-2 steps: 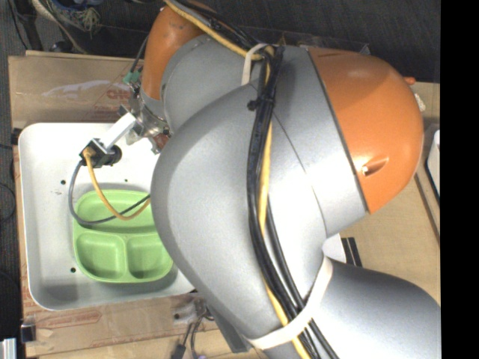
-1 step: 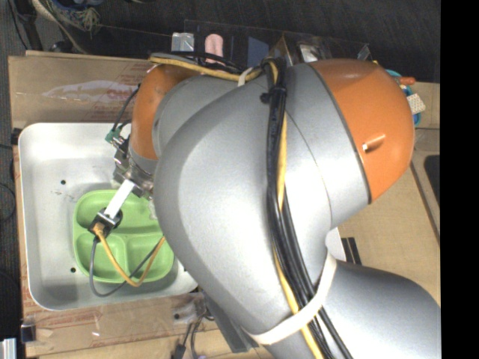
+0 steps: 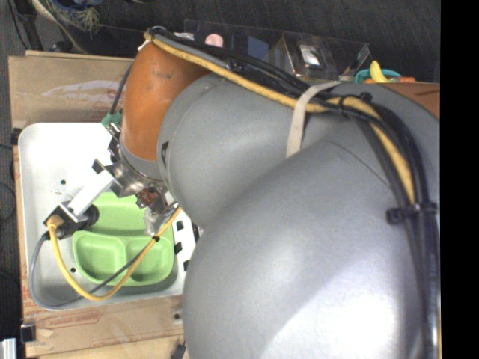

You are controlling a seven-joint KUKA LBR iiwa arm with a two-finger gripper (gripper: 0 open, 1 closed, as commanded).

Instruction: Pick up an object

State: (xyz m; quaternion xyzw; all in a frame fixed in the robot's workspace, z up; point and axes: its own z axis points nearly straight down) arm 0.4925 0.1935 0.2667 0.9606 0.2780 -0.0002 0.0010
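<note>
At the far left you see the white bin [image 3: 30, 170] standing on the wooden desk [image 3: 60, 81]. Inside it, toward the lower part, lies a green divided tray [image 3: 112, 256], the only object you can make out there, so I judge it is the thing to pick. A yellow cable [image 3: 56, 264] loops over the bin's rim and across the tray. Just above the tray hangs the gripper [image 3: 150, 200], under the orange band [image 3: 146, 96] of the arm [image 3: 314, 238]. The gripper sits very close over the tray's upper edge, but its state you cannot tell, because the wrist parts cover it. I judge the step in hand is the descent for the grasp. The next move calls for a grip on one tray wall or divider, since the flat parts give nothing to pinch. To the right, the grey arm hides everything below it. Behind the desk, at the top, is dark floor with shoes [image 3: 67, 2] at the left
</note>
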